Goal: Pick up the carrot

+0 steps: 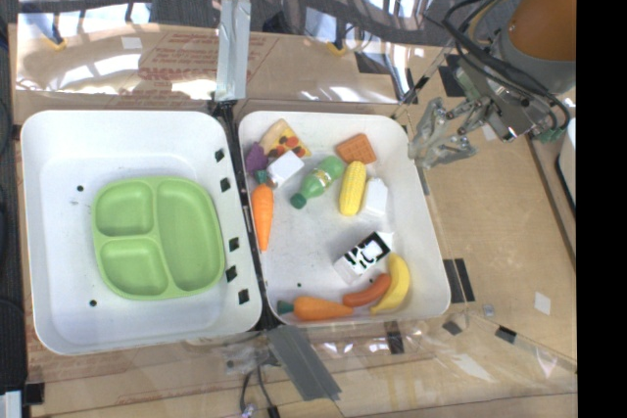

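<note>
At 3 o'clock of the right bin (423, 240), outside its rim: gripper (438, 142), fingers spread, nothing between them | carrot (263, 215) at bin's 9 o'clock, along the left wall, purple toy (255, 159) above | advice: approach from above, pinch across its narrow width, avoid the wall.

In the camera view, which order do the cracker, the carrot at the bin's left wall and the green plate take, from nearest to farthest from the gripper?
Measured from the gripper:
1. Cracker, upper right of the right bin.
2. Carrot, along that bin's left wall.
3. Green plate, in the left bin.
</note>
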Robot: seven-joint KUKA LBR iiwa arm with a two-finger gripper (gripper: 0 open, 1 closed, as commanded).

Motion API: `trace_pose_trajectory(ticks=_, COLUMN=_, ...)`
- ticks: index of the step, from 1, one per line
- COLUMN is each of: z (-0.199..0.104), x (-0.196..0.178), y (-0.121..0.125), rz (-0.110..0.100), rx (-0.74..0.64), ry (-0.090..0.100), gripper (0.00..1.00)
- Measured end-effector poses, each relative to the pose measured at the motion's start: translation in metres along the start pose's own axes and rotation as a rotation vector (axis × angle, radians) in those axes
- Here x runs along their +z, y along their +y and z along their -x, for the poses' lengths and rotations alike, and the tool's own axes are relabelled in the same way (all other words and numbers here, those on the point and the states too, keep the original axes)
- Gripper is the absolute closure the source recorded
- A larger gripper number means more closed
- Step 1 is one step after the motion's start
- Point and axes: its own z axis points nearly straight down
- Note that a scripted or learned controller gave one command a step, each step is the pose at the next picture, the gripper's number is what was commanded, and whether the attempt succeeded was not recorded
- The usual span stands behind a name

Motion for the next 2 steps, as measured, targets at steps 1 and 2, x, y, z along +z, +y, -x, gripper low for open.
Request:
trace_pose_trajectory(ticks=1, z=-0.035, x=0.054, y=0.016, rz=0.005, rx=-0.138, ry=0.005, gripper=1.0)
trace_pose_trajectory(ticks=2, z=0.003, x=-0.002, y=-0.002, rz=0.0, rx=-0.26, ry=-0.001, gripper=1.0)
